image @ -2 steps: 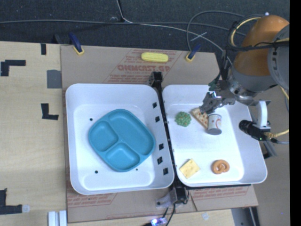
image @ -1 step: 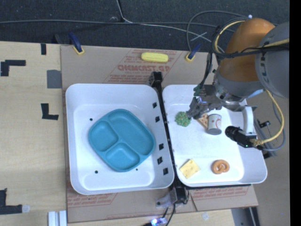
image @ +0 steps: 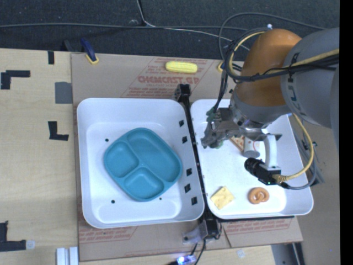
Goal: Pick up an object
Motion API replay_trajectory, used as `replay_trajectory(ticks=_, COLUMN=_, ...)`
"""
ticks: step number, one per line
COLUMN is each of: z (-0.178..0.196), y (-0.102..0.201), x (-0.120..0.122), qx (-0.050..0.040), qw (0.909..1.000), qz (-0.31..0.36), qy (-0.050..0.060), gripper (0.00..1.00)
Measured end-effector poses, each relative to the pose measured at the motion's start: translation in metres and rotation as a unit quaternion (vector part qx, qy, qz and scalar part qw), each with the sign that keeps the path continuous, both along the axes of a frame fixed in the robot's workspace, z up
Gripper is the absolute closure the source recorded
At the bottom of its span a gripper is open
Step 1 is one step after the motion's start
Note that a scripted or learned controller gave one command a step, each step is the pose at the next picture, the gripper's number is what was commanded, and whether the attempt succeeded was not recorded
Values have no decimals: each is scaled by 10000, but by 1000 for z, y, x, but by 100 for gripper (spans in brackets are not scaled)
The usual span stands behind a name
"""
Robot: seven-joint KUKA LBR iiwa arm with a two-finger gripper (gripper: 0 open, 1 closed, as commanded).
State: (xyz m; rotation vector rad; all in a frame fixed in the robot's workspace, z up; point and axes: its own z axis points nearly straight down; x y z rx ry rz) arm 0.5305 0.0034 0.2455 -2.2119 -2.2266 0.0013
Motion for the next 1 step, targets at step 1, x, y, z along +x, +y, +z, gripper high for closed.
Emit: replay_trajectory(ticks=1, z=0, y=51, x=-22, qx=-4, qw=10000, qz=-2, qy=4, gripper=100)
